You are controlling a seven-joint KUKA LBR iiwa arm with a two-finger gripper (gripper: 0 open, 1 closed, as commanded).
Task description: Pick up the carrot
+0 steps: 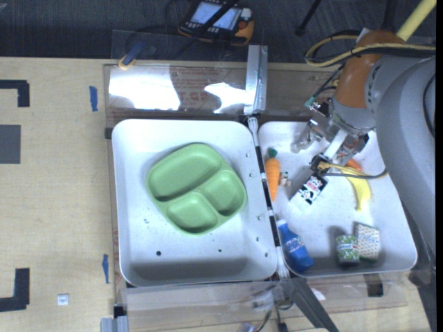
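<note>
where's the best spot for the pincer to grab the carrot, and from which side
Take the carrot across its thick orange middle, coming straight down from above. It lies flat, lengthwise along the inner wall of its white bin, green top toward the far end, so a side approach looks blocked.

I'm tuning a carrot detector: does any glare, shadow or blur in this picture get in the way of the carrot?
In the camera view, bright white glare sits on the clear panel behind the left bin, well off the carrot; the carrot, by the left wall of the right bin, is evenly lit; the whole view is slightly soft, so small things look fuzzy.
</note>
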